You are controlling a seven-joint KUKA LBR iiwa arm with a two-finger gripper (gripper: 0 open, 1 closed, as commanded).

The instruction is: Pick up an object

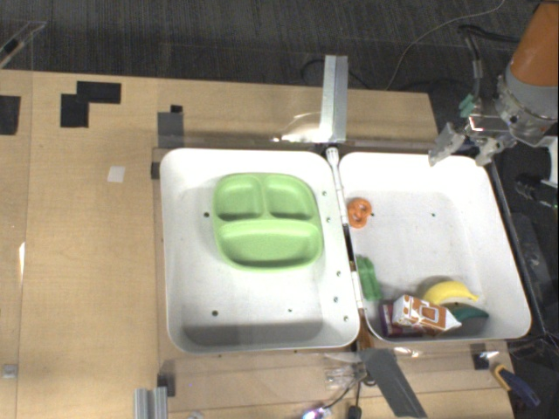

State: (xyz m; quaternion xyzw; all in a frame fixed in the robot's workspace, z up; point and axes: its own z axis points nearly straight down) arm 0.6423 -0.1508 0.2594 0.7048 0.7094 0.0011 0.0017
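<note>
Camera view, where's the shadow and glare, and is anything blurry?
Camera view: a soft grey shadow darkens the left bin along its near edge; glare shines off the metal bracket behind the bins; the tool at upper right looks slightly blurred.

1. I see a small orange round object [359, 211] lying at the right bin's left wall, toward its far edge.
2. A green item [368, 278] lies lengthwise along that same wall, nearer me.
3. A yellow banana [451, 292] rests by the near edge, just beside a brown-and-white carton [421, 315].
</note>
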